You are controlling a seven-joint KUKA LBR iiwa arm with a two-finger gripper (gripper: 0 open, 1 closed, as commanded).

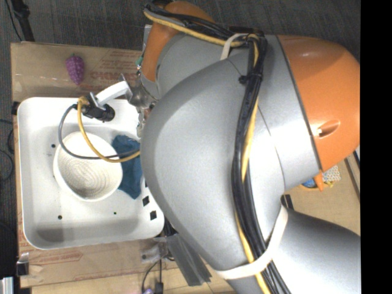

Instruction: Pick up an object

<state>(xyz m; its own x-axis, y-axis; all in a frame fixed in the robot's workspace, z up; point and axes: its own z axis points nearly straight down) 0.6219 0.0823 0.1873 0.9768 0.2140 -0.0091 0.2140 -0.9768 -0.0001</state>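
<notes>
A purple bunch of grapes lies on the cardboard outside the white bin. Inside the bin sits a white bowl, with a blue cloth touching its right side. A yellow cable loops over the bowl. The big grey arm covers the gripper, so I cannot tell its state.

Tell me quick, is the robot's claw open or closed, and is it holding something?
Gripper: cannot be told. The big grey arm covers it, above the shallow white bin with the white ribbed bowl and crumpled blue cloth.
</notes>
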